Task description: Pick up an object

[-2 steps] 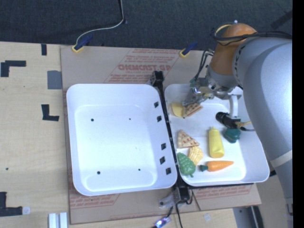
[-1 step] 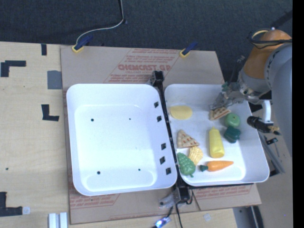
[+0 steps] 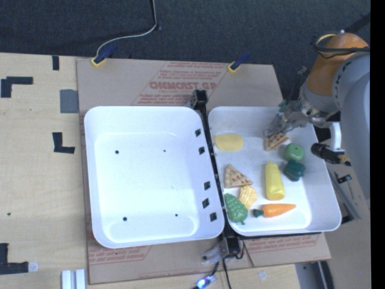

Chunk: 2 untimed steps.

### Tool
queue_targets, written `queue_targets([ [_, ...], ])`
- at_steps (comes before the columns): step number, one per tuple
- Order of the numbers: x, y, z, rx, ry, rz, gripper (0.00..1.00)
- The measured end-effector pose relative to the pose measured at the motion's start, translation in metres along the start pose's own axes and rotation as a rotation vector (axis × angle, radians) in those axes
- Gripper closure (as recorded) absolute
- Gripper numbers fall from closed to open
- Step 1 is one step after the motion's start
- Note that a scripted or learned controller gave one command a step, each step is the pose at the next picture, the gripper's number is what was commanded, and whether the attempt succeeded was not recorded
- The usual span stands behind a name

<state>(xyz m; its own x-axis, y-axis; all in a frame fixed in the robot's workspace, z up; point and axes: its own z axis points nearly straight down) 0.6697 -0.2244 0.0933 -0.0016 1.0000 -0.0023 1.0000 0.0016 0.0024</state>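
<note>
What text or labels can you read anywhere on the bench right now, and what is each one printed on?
"CHEMCAST GP": red print on the brown cardboard sheet under the two bins, seen upside down and partly blurred, so the reading is uncertain.
Smaller red lines beside it: too blurred to read.
More red print along the sheet's front edge below the bins: too small to read.
No readable text on the bins, the toy food or the arm.
</note>
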Motion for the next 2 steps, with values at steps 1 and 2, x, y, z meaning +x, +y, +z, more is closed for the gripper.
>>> queue_targets([
  [1, 0.001, 0.000, -0.004, 0.000, 0.002, 0.001, 1.00],
  [2, 0.001, -0.001, -0.031, 0.000, 0.001, 0.000, 1.00],
])
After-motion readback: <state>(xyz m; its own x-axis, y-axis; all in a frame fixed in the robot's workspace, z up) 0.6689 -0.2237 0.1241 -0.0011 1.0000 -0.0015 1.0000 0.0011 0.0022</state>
